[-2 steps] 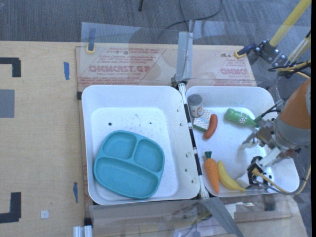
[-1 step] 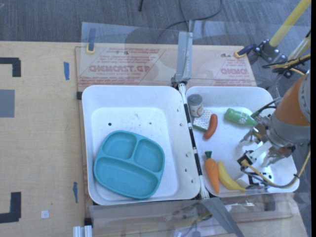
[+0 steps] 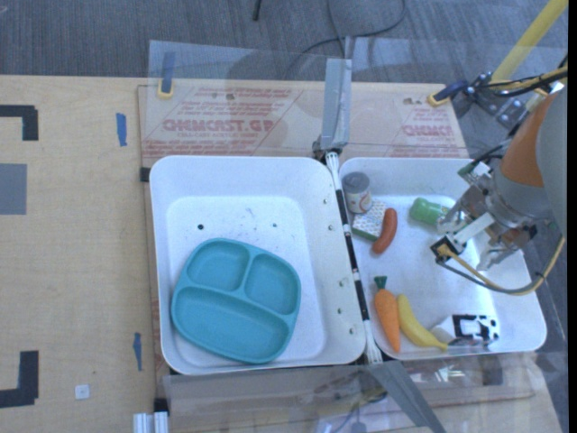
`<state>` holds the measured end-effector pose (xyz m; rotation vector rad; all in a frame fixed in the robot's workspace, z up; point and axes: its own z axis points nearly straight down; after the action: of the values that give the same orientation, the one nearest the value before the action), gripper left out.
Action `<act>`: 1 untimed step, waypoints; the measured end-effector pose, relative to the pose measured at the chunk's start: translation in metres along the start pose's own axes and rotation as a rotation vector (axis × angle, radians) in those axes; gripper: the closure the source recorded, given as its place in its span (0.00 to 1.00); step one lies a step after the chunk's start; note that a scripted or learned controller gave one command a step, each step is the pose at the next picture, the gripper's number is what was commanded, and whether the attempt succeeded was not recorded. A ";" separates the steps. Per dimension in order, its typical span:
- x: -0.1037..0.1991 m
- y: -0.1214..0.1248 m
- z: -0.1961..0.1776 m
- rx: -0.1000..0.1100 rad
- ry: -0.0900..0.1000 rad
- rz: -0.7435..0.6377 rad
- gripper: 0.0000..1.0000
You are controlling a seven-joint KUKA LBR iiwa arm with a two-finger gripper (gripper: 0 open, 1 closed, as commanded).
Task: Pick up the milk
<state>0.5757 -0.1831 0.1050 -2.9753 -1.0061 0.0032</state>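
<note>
White left bin (image 3: pixel 171 188): holding a teal divided plate (image 3: pixel 236 299) toward its near left corner. Right bin (image 3: pixel 532 318): can (image 3: pixel 356 188) at far left corner, sausage (image 3: pixel 387 229), green item (image 3: pixel 430 210), carrot (image 3: pixel 388 318) and banana (image 3: pixel 416 325) along near edge. Milk (image 3: pixel 474 328), black-and-white, lying in near right corner, long axis along near edge. Gripper (image 3: pixel 469 246) over right edge, fingers spread, gripping nothing. No legible label.

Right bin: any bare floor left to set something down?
Yes: the middle of the right bin, between sausage, carrot, banana and gripper. Crowded along the divider and near edge. Left bin: bare strip behind the teal plate.
</note>
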 end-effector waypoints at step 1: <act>0.002 -0.002 -0.010 0.002 -0.002 -0.008 1.00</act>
<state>0.5766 -0.1802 0.1146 -2.9705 -1.0172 0.0074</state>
